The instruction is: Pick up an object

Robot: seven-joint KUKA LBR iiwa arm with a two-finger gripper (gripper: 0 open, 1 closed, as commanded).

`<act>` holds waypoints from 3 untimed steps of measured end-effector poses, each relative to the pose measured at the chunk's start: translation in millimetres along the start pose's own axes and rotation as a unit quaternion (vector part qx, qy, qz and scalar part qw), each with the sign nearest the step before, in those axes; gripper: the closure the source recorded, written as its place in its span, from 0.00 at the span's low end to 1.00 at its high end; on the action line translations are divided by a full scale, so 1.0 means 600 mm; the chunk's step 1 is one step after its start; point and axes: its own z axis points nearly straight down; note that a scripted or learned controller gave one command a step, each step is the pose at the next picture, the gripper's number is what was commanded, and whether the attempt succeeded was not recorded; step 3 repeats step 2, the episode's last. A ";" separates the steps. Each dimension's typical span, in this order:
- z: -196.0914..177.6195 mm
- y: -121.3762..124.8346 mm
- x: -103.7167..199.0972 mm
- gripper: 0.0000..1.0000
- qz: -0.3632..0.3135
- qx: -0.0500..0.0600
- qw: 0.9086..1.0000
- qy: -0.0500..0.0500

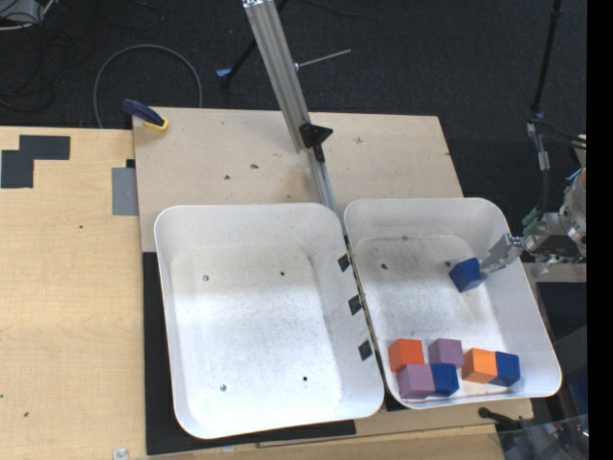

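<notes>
Camera view: your gripper (494,257) enters over the right rim of the right bin (517,247), the arm's grey body just outside that rim. A blue cube (465,274) sits at the fingertips, near the bin's right wall in its upper half. Whether the fingers are clenched on it or merely touching it cannot be told; they are too small and blurred.

Along the right bin's bottom edge you have a cluster: an orange cube (406,354), two purple cubes (445,352) (416,380), a small blue cube (444,379), a second orange cube (480,364) and another blue cube (507,368) toward the bottom-right corner.

The left bin (192,257) adjoins the right bin's left wall.
</notes>
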 end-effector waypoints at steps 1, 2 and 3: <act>0.248 0.023 -0.005 0.00 -0.001 0.004 1.000 0.001; 0.265 0.102 0.027 0.00 -0.003 -0.001 1.000 0.000; 0.265 0.102 0.027 0.00 -0.003 -0.001 1.000 0.000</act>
